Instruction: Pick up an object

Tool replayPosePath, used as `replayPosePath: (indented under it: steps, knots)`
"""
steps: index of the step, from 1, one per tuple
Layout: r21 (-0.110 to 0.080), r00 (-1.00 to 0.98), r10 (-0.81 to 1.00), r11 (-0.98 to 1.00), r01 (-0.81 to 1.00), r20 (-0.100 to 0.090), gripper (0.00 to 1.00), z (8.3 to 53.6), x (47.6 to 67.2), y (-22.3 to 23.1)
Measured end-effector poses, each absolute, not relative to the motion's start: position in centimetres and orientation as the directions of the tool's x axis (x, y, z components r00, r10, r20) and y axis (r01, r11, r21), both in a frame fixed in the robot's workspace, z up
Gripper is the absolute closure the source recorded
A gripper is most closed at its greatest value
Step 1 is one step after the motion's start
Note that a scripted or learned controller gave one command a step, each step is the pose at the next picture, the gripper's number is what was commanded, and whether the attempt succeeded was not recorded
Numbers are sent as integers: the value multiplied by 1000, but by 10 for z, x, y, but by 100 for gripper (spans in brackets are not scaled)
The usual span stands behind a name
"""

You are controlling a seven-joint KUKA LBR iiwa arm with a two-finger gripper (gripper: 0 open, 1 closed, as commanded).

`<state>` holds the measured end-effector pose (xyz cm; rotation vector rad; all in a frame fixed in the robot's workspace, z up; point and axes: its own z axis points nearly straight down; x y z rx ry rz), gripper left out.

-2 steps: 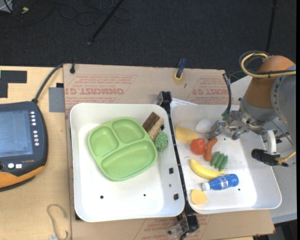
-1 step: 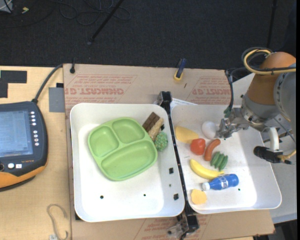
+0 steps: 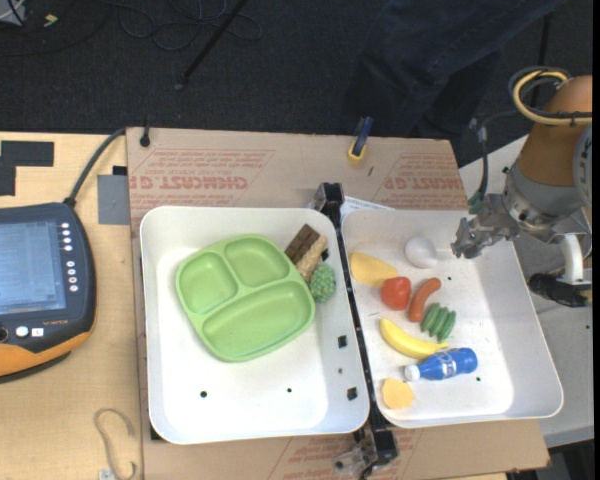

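Note:
The right bin point(image 3: 520, 368) holds several toy foods: a white egg-like piece point(image 3: 420, 251), a yellow piece point(image 3: 372, 267), a red tomato point(image 3: 396, 293), an orange-red sausage point(image 3: 424, 299), a green pepper point(image 3: 439, 321), a banana point(image 3: 410, 339), a blue bottle point(image 3: 443, 364) and an orange piece point(image 3: 397, 395). My gripper point(image 3: 470, 238) hangs over the bin's upper right part, just right of the white piece. Nothing shows between its fingers.
The left bin point(image 3: 180, 388) holds a green divided plate point(image 3: 244, 296), a brown block point(image 3: 305, 245) and a green broccoli piece point(image 3: 323, 283). A tablet point(image 3: 25, 268) lies at the far left. A blue-and-yellow clip point(image 3: 359, 140) sits on the cardboard behind the bins.

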<state>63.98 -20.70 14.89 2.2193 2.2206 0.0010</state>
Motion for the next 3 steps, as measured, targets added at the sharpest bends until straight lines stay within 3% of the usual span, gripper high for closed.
replayPosePath:
  steps: [1, 2, 3]
  knots:
    - [2, -1, 1000, 1, 1000, -1, 100, 210, 634, -206]
    - [1, 0, 1000, 0, 1000, 0, 100, 229, 634, -208]
    - [-6, -3, 1000, 3, 1000, 3, 100, 217, 606, -164]
